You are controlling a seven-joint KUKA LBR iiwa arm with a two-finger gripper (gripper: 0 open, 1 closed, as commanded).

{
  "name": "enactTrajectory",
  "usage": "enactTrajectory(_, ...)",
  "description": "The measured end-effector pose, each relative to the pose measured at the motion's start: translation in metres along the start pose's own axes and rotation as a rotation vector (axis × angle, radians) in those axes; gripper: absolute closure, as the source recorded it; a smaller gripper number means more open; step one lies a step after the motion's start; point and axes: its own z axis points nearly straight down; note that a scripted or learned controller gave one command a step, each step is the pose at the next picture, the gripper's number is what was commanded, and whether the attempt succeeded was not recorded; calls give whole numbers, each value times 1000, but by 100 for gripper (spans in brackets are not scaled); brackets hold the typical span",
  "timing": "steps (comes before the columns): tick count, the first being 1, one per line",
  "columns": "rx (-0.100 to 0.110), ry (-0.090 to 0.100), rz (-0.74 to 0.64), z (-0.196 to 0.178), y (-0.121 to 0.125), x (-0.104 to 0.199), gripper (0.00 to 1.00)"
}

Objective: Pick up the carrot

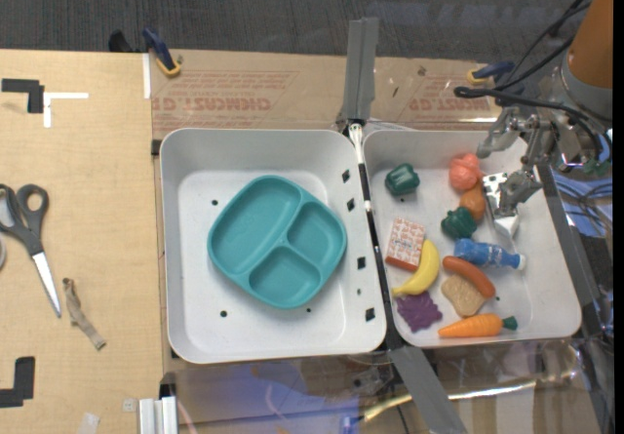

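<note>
My arm reached in from right, wrist over right bin's (546, 325) far corner. Jaws (509, 190) hung apart, holding nothing, nr orange toy. Carrot (475, 327) lay at bin's near edge, well apart.

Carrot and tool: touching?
Apart. In the camera view the carrot lies at the right bin's near edge; the tool hangs well beyond it, toys between.

Both bins (175, 256) look like smooth white plastic w/ a slight sheen; the teal tray (278, 242) is matt plastic. Carrot (473, 327) & banana (421, 271) look like glossy moulded plastic. Claw (515, 190) is bare shiny metal, bench (78, 227) is matt pale wood w/ brown cardboard (253, 91) at the far side.
</note>
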Motion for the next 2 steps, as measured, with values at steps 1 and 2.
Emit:
enactTrajectory(1, 2, -12, 77, 181, 19, -9, 0)
enactTrajectory(2, 4, -17, 93, 182, 34, 32, 0)
